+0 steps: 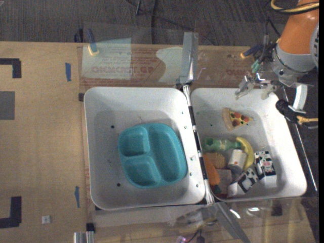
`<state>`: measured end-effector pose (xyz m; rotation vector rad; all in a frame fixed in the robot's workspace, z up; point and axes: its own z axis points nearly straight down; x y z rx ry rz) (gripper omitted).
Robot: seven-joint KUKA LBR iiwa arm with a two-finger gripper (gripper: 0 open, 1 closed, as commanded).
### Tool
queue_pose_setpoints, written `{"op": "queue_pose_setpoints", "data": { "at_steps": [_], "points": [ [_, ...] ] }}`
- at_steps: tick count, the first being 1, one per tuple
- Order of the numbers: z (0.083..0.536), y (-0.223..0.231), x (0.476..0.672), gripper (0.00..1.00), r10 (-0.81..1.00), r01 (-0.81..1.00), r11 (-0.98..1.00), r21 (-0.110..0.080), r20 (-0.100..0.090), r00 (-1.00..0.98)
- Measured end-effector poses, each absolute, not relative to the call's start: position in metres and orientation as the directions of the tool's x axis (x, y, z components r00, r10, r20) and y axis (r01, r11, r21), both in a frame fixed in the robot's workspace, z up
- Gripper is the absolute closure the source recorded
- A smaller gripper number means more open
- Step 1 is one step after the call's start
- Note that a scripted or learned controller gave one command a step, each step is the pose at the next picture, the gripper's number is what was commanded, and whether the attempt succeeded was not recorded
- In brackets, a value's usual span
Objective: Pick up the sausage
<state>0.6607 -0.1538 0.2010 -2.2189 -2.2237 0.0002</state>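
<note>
From the camera view above the table, the arm's metal two-fingered pincer (254,83) hangs over the far rim of the right-hand shallow white plastic bin (291,151), with nothing between its fingers; they look spread apart, though at this size I can't swear to how wide.

The long orange-brown toy sausage (212,172) lies well away from the pincer, toward the near side of that same bin and off to the pincer's left, tight against the wall the two bins share. Its long axis runs roughly from far to near, nearly parallel to that wall.

Between pincer and sausage sit a toy pizza slice (236,118), a green plastic bottle (219,145) and a yellow banana (247,151); a small white can (235,159) lies just beside the sausage. My guess is the fingers need to close across the sausage's width, with little room on the wall side.
</note>
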Motion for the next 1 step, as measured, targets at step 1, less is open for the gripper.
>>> {"op": "queue_pose_setpoints", "data": {
  "at_steps": [1],
  "points": [
    [0.0976, -0.1684, 0.6439, 0.0, 0.966, 0.966, -0.258, 0.002, 0.0, 0.258]
  ]
}}
